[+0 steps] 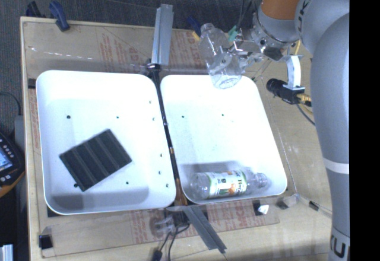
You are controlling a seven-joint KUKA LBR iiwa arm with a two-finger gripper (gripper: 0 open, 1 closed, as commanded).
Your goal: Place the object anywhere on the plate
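**Clear bottle lying in the right bin, dark plate in the left bin, arm raised over the far rim**

A clear plastic bottle [228,184] with a pale label lies on its side in the right bin [219,129]. It rests against the near wall, close to the near right corner, with its cap end pointing right. Nothing touches it.

In the left bin [89,99] sits the plate [95,159], a flat, dark, ribbed rectangle turned at a slant. It lies toward the near left part of that bin, well apart from the bottle, with the bins' shared walls between them.

The two shallow white bins stand side by side on a wooden bench [89,46]. A grey metal bar [162,34] runs away from the seam between them at the far side, and another slants out at the near side.

The grey arm [332,76] with its orange band enters from the right and reaches toward the far edge of the right bin. Its gripper [222,64] hangs above that far rim, well apart from the bottle. The gripper's end looks translucent and blurred, so I cannot tell whether it is open or closed, or whether it holds anything.
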